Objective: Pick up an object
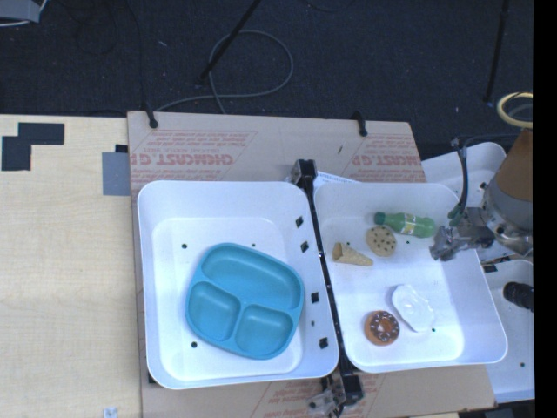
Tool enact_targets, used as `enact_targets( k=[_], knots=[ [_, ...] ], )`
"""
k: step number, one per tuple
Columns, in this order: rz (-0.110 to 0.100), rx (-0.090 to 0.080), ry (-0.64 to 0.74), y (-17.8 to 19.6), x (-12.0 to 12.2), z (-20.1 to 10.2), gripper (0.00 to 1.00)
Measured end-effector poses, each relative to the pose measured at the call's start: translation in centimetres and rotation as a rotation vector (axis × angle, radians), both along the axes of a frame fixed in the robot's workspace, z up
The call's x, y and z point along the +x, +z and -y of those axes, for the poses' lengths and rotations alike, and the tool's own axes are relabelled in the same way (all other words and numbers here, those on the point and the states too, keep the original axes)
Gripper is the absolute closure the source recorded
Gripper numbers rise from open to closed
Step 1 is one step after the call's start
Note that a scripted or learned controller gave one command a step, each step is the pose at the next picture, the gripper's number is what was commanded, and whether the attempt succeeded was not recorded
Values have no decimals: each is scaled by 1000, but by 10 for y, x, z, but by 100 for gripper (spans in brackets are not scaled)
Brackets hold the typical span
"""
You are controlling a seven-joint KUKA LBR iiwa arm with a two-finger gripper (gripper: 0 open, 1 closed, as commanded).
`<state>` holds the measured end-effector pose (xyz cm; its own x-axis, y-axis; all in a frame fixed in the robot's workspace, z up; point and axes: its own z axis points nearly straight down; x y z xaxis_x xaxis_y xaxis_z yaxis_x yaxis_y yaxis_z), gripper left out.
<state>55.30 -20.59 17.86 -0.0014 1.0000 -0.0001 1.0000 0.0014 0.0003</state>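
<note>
The right bin [474, 342] holds a green bottle [406, 224] lying on its side, a round chocolate-chip cookie [380, 241], a small ice-cream cone [351, 255], a white oblong piece [412, 307] and a sprinkled donut [382, 327]. My gripper [446, 244] hangs at the right bin's right side, just right of the green bottle and apart from it. Nothing shows between its fingertips.
The left bin [165, 212] holds a blue divided plate [244, 300]. A black divider with clips [315, 259] runs between the bins. Cardboard [261, 151] lies behind them, and cables and a white mount [487, 159] crowd the right side by the arm.
</note>
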Motion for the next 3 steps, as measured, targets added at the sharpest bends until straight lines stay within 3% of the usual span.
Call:
enact_targets(
  k=[1, 2, 3],
  knots=[
    [1, 0, -3, 49, -9, 3, 100],
    [0, 0, 0, 67, -9, 4, 100],
    [-2, 2, 4, 69, 4, -50, 100]
  ],
)
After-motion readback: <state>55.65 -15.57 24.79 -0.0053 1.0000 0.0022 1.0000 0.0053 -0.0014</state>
